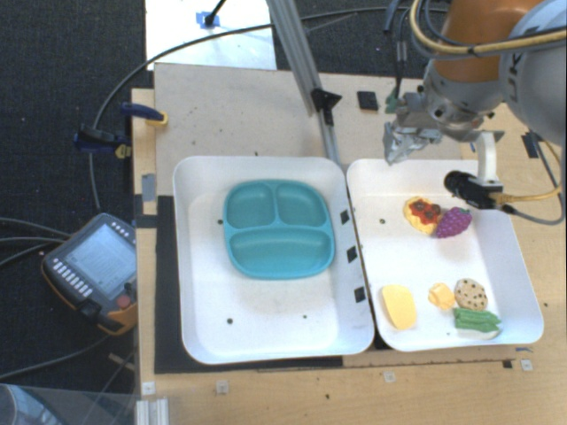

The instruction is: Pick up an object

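So your grey arm with the orange band (483, 7) is coming in from the right, and its metal two-finger gripper (400, 144) is hanging over the far left corner of the right-hand shallow white bin (509, 264), right about at the rim. Honestly you can't tell from this angle how far apart the jaws are, it's just a grey clump pointing down, but there's nothing visibly between them. All your pickable stuff is sitting in that right bin: a small toy pizza slice with red topping (423, 213) and a purple bunch of plastic grapes (454, 222) are touching each other near the far side, just beside a black cylindrical fitting with a yellow cable (471, 189) that hangs off the arm. Closer to the near edge you've got a yellow wedge of toy cheese (399, 307), a small orange-yellow chunk (440, 296), a round speckled cookie (470, 294) and a green bean-pod thing (477, 320), the last three bunched together in the near right corner. The gripper is well apart from all of them. The left white bin (199, 317) holds a teal plastic divided plate with three compartments (278, 229), sitting flat. Off the bench on the left you've got the grey teach pendant with its screen (93, 268) lying on the dark floor.
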